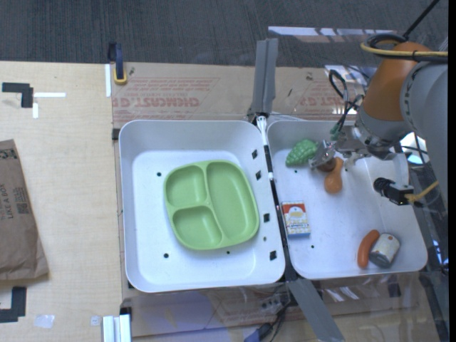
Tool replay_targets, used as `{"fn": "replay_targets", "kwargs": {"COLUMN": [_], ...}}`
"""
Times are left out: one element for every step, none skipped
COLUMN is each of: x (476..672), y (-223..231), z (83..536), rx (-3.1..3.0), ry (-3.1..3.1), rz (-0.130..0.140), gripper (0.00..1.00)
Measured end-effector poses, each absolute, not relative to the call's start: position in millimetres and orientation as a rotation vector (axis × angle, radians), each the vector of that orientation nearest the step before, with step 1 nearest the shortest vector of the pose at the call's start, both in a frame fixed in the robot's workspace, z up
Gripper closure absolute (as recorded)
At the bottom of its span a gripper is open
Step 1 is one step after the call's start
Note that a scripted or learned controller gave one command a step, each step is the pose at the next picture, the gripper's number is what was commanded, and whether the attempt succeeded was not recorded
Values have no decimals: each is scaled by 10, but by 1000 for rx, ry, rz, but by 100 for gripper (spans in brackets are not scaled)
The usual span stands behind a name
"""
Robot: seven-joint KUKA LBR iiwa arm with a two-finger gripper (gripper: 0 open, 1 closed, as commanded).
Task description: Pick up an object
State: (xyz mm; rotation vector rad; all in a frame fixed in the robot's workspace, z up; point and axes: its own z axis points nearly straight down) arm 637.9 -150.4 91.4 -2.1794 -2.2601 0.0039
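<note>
My gripper hangs low over the back middle of the right bin, with the grey arm and its orange band coming in from the upper right. Just below its tip lies a small orange, carrot-like piece with a brown end that touches or sits under the tip. A green bumpy toy lies just to the gripper's left. I cannot see that anything is held.
A small red and white box lies at the right bin's left wall. An orange sausage and a grey-white can lie at its front right. The left bin holds a green divided plate.
</note>
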Motion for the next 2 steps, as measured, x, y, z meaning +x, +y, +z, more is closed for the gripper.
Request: {"fn": "replay_targets", "kwargs": {"x": [6380,6380], "y": [-1505,-1512], "z": [985,1058], "rx": [-2175,-2173], "ry": [-2264,-2265], "rz": [8,11], "gripper": [100,100]}}
